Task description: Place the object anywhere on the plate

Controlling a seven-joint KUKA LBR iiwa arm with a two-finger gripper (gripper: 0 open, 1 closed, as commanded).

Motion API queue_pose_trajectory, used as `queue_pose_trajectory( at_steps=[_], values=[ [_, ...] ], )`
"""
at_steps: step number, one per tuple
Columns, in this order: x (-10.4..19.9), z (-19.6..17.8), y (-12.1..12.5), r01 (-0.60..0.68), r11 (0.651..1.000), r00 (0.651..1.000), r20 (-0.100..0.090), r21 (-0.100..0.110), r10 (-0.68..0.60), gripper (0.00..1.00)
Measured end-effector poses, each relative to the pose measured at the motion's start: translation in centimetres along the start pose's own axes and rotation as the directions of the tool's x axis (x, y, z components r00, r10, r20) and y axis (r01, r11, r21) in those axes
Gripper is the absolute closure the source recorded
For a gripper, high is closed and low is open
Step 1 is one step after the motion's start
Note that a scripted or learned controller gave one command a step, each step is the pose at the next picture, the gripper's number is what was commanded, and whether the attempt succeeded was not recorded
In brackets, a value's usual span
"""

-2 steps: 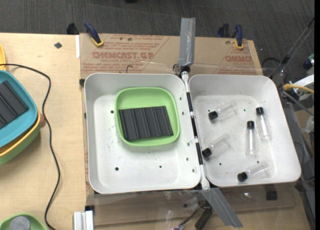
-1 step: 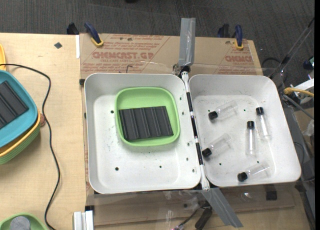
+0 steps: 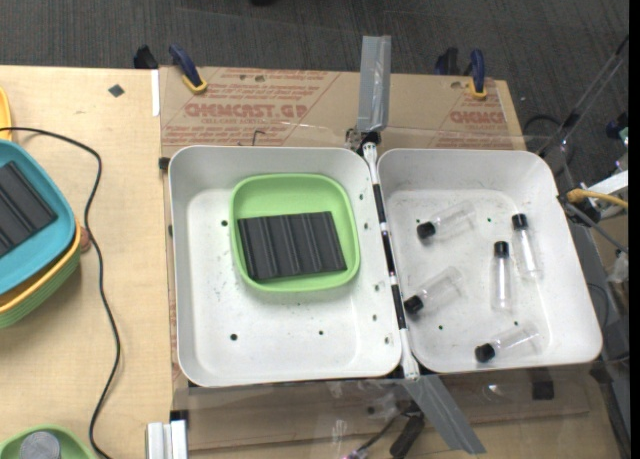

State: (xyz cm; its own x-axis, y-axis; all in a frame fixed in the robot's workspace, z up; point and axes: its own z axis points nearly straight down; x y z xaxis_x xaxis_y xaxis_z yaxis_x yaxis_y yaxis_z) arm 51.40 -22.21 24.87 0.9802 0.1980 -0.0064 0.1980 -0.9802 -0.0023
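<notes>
A green square plate (image 3: 292,189) rests in the left white bin (image 3: 200,327), toward its back. A dark ridged slab (image 3: 294,245) lies flat on the plate and covers most of its floor. The right white bin (image 3: 560,277) holds several clear plastic vials with black caps, scattered and lying on their sides. One vial (image 3: 443,222) is near the back left, two (image 3: 524,243) (image 3: 500,273) lie at the right, one (image 3: 432,292) is by the left wall, and one (image 3: 506,344) sits near the front edge.
A stack of teal and yellow dishes (image 3: 35,242) with another dark ridged slab sits on the wooden bench at far left. A black cable (image 3: 102,277) runs beside it. Brown cardboard (image 3: 270,107) with clamps lies behind the bins.
</notes>
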Motion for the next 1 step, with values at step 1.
queue_pose_trajectory(
  at_steps=[1],
  values=[
    [-1.53, 1.44, -0.3, -0.002, 1.0, 1.0, -0.001, 0.0, 0.002, 0.0]
  ],
)
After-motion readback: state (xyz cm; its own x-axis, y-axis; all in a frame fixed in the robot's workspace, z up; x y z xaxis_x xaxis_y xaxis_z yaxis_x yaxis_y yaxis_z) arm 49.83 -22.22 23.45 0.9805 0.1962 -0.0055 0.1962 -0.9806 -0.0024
